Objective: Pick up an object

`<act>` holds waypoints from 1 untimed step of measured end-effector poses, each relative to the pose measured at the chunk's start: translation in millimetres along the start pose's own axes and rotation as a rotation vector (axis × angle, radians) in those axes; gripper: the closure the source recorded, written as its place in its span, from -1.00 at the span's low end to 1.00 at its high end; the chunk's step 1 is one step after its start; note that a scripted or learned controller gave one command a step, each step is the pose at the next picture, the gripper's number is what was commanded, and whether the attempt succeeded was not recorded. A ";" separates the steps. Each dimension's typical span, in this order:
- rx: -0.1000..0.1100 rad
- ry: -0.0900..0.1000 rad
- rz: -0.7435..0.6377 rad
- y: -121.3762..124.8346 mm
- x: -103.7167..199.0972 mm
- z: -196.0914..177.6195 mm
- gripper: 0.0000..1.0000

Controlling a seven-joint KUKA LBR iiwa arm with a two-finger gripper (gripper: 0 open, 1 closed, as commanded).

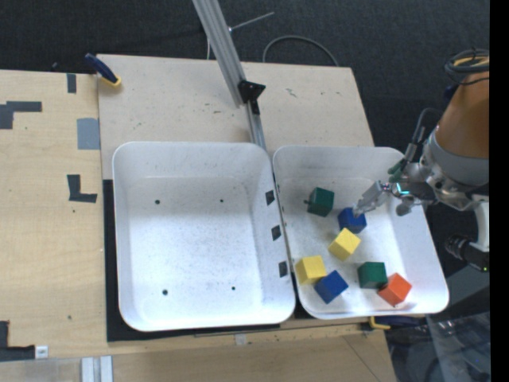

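Blue cube (pixel 351 220) looks like the target: it sits in the right bin (pixel 429 249), roughly mid-bin, just below-right of a green cube (pixel 321 201) and just above a yellow cube (pixel 344 244). The claw (pixel 368 201) is seen reaching in from the right, tip low over or touching the blue cube's upper right edge; which of the two cannot be told. Claw state cannot be told either, as the tip is too small and blurred.

Nothing is seen lifted. All blocks rest on the bin floor: a second yellow cube (pixel 311 268), a second blue cube (pixel 331 286), a second green cube (pixel 372 274) and an orange cube (pixel 394 289) are clustered toward the near edge. The left bin (pixel 127 213) sits alongside on the bench (pixel 159 94).

Progress, as judged: the approach is done or nearly done; grasp and lift are left. No grip is confirmed.

Risk noted: the yellow cube is close beside the target, so a nudge or off-centre pinch is possible.
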State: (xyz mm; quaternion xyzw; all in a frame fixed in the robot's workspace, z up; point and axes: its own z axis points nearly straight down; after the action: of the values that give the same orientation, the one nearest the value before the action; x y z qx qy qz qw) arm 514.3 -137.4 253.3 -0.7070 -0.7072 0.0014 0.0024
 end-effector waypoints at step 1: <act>-0.004 -0.001 -0.002 0.7 0.0 -2.1 -1.00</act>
State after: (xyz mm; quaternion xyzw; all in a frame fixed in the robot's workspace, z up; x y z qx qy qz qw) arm 515.0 -137.4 255.5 -0.7063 -0.7079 0.0003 0.0006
